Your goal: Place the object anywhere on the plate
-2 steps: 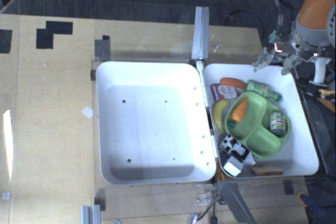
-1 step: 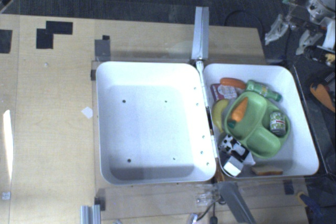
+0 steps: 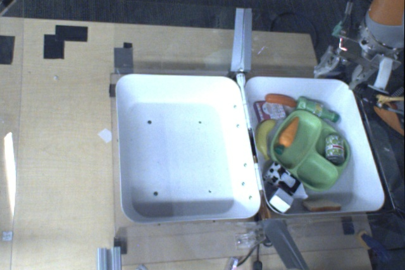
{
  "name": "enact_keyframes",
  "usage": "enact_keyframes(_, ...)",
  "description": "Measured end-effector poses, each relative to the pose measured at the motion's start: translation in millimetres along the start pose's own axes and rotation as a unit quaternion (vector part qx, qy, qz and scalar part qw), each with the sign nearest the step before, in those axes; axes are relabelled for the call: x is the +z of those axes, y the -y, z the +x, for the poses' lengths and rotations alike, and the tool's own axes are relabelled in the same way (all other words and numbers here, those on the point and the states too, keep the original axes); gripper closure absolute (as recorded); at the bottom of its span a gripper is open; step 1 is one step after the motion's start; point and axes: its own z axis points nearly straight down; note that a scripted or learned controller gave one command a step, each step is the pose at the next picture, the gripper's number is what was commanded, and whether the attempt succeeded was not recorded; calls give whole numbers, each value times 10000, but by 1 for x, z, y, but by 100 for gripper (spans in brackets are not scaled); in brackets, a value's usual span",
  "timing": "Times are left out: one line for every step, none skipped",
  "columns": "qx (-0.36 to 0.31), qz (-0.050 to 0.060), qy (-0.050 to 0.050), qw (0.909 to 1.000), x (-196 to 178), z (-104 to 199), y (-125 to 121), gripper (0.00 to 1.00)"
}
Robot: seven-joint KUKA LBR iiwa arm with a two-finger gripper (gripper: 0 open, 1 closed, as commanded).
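Observation:
A green sectioned plate (image 3: 311,158) lies in the right bin (image 3: 367,190). An orange carrot (image 3: 288,133) rests on the plate's left section, and a small can (image 3: 334,148) stands in its right section. My gripper (image 3: 370,69) hangs above the bin's far right corner, outside the rim and apart from the plate. Nothing shows in it.
Around the plate lie a green bottle (image 3: 318,109), an orange sausage (image 3: 280,99), a maroon packet (image 3: 269,112), a yellow banana (image 3: 264,136), a black-and-white block (image 3: 278,175) and a brown stick (image 3: 321,205). The left bin (image 3: 180,145) sits beside it. Cables lie near the arm.

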Motion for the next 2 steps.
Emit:
enact_keyframes(224,-3,0,9997,42,2,1,0)
enact_keyframes(942,-13,-9,9955,40,-16,-7,0)
